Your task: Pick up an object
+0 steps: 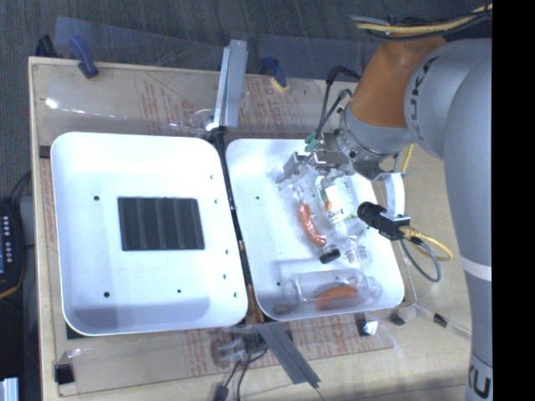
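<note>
Clear plastic bottle (333, 290) with orange inside, lying in right bin (255, 224), end effector (308, 167) grip unclear

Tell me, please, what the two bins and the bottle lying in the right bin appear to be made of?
Both bins: probably moulded plastic, white and slightly glossy, with soft rounded corners. The bottle: apparently clear plastic, since orange contents show through its wall.

Left bin (84, 165): white, holding a dark ribbed rectangular panel (160, 223) at its centre.
Right bin (251, 215): clear plastic bottle (330, 290) lying along the near edge; orange object (309, 222) mid-bin.
Pincer (311, 167): low over the right bin's far side, among clear clutter.
Desk (125, 98): tan, beneath both bins.
</note>
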